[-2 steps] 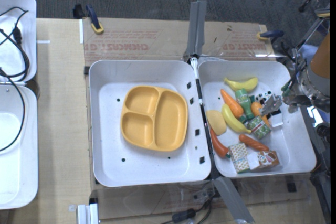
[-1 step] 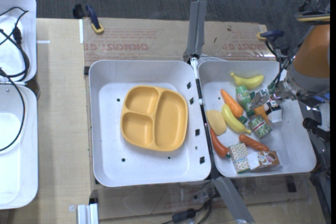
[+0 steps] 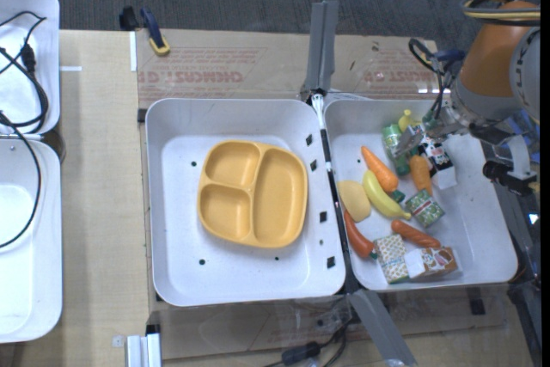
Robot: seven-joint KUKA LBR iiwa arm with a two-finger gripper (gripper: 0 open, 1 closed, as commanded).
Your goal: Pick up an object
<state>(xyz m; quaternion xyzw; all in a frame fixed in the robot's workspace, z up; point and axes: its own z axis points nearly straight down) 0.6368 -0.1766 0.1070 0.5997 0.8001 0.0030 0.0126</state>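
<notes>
- While the grey arm (image 3: 503, 56) with its orange band reaches in from the right, its gripper (image 3: 430, 142) sits low over the far part of the right bin (image 3: 481, 258), among the toys there; whether the pincer is wide, narrow or gripping anything, I cannot tell, because the wrist and the clutter blur together.
- Just left of the gripper stand a green can (image 3: 394, 139) and a small yellow piece (image 3: 405, 119), at the far end of the pile.
- An orange carrot (image 3: 379, 168) lies at a slant near the can, with a yellow banana (image 3: 383, 196) beside it and a pale lemon (image 3: 354, 199) to the left of that.
- Nearer the camera lie a red-orange chilli (image 3: 358, 237) by the left wall, a second carrot-like piece (image 3: 416, 234), a green checked box (image 3: 424, 208) and a printed carton (image 3: 414, 259).
- The left bin (image 3: 172, 271) holds a yellow divided plate (image 3: 253, 193) with three compartments, lying flat in the middle.
- The two bins touch along their shared edge on a cardboard-covered bench (image 3: 215, 69).
</notes>
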